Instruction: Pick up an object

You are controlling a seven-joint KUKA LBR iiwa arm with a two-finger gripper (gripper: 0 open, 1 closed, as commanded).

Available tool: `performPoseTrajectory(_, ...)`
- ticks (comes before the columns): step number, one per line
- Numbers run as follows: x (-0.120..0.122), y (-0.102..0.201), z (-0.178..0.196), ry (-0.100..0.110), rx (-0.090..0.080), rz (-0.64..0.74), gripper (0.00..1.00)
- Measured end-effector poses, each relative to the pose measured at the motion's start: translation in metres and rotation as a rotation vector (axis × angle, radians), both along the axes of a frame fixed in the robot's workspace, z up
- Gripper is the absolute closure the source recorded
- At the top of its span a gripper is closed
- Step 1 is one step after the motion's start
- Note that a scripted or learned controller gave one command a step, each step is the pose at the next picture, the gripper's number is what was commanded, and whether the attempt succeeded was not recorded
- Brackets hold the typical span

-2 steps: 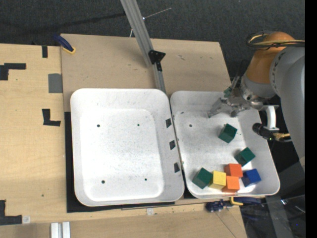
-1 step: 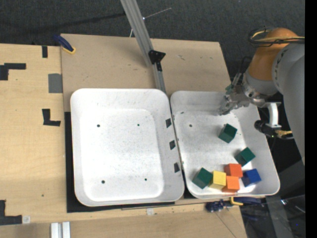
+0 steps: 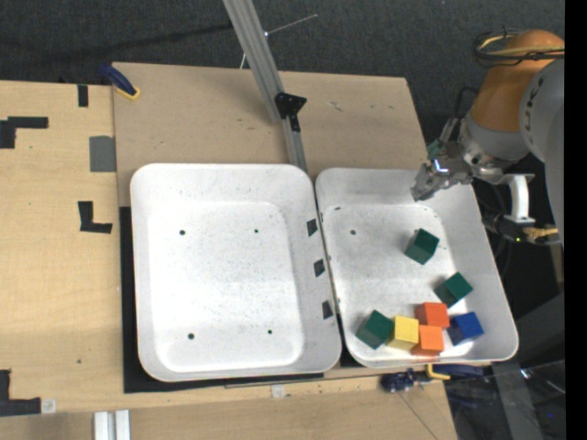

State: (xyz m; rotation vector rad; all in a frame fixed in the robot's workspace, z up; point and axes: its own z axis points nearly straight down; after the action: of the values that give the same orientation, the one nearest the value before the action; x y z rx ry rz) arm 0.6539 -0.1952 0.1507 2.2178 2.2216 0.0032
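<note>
The right bin (image 3: 367, 191) holds several small blocks. One green block (image 3: 423, 246) lies alone near the bin's middle right. Another green block (image 3: 453, 289) sits lower, by the right wall. At the front right corner cluster a green block (image 3: 374, 328), a yellow block (image 3: 405, 329), two orange blocks (image 3: 432, 315) and a blue block (image 3: 466, 326). My gripper (image 3: 428, 182) hangs over the bin's back right corner, well behind the lone green block. Nothing shows between its fingers.
The left bin (image 3: 147, 246) lies beside the right one on a wooden bench. A slanted metal pole (image 3: 261, 49) rises behind the bins, ending at a black clamp (image 3: 290, 105). A blue and yellow tool (image 3: 120, 81) lies at the bench's back left.
</note>
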Motion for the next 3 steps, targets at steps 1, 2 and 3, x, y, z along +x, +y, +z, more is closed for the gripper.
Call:
performPoseTrajectory(1, -0.001, 0.007, 0.045, -0.001, 0.000, 0.000, 1.00)
performPoseTrajectory(2, 0.001, 0.008, 0.092, -0.001, -0.001, 0.000, 1.00)
performPoseTrajectory(3, -0.018, 0.054, 0.100, 0.003, 0.002, 0.003, 1.00)
